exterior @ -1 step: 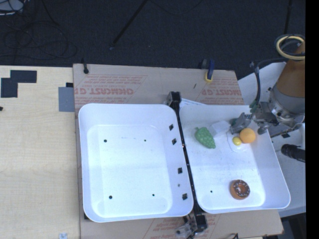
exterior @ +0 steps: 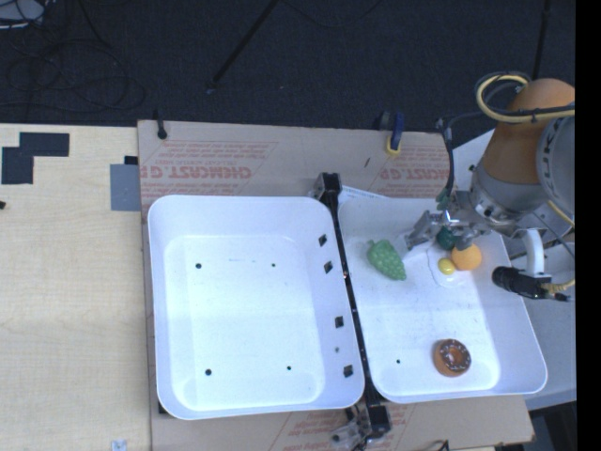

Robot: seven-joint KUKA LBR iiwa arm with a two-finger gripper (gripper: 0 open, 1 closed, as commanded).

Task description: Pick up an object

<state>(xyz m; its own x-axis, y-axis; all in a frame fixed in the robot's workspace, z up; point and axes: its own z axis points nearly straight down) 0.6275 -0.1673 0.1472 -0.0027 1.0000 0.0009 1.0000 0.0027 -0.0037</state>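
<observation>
Small round orange ball [exterior: 467, 256] lies near the right bin's [exterior: 512, 383] far edge, just beside the gripper [exterior: 443, 236]; finger state unclear; centre over it before closing.

Claw [exterior: 441, 233] partly hides the orange object [exterior: 467, 256].

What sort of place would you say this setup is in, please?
Most likely a robotics lab bench set up for grasping trials. Two shallow white bins, the left bin and the right bin, sit on cardboard, a grey arm reaches in, and toy items like a green bunch and a doughnut lie inside.
</observation>
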